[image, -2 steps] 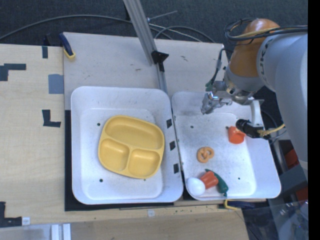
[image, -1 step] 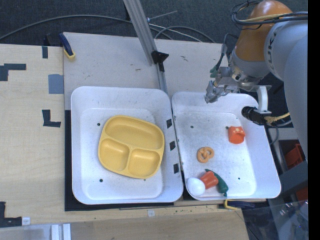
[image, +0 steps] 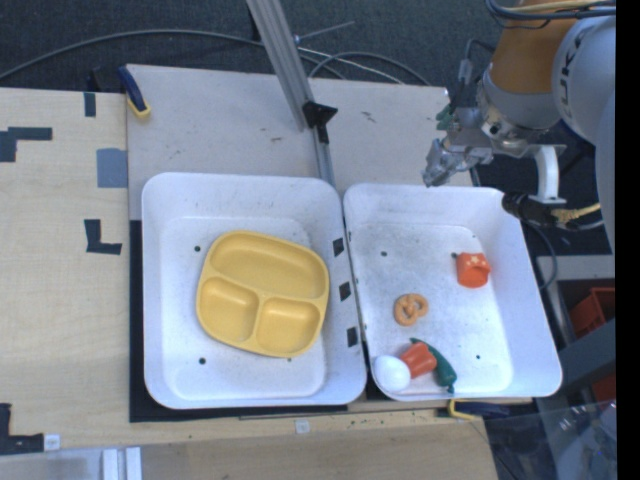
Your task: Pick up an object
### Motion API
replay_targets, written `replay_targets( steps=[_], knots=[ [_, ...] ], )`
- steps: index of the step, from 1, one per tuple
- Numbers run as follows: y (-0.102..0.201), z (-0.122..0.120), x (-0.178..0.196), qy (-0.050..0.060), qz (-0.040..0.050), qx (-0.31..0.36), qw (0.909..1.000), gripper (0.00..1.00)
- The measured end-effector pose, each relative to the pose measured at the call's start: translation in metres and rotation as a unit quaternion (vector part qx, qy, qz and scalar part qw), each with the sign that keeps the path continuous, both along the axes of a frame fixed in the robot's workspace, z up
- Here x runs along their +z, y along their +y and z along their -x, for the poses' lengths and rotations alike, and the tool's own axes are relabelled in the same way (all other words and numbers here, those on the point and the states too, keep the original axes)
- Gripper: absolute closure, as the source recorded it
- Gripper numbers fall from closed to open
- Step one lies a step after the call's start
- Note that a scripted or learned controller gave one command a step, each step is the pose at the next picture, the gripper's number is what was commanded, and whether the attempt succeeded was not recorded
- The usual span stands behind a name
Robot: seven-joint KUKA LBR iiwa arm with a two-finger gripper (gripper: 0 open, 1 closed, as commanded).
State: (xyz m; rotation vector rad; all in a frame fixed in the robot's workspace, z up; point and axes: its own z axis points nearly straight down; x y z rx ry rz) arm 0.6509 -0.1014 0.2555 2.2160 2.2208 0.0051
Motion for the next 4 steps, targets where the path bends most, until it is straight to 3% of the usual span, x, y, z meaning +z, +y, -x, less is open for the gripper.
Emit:
replay_targets(
  steps=[2,4],
  knots=[
    [0.092,0.028,-0.013,0.004,-0.001,0.002,1.0,1.0],
    [0.196,0.084,-0.03,0.005,-0.0008,0.002,1.0,1.0]
  ],
)
